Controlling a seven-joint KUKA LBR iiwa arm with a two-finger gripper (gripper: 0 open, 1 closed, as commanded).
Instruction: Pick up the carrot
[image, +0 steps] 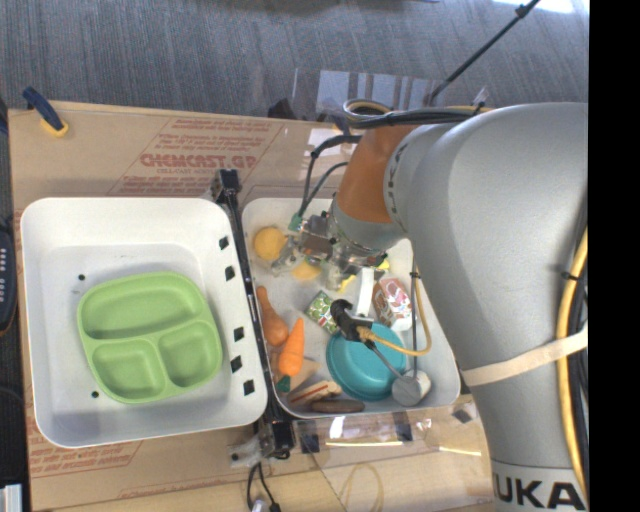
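Grey arm (500, 250) overhangs the right bin (262, 215); its hand (318, 245), grip unclear, hovers up-bin from the carrot (291, 348).

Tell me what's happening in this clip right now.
The grey KUKA arm reaches into the right bin, its hand low near a yellow fruit at the bin's far end. The carrot it should pick up lies untouched by the bin's left wall, beside a blue bowl. The left bin holds a green divided tray.

grey arm bends in from the right, gripper (322, 243) pointing left.
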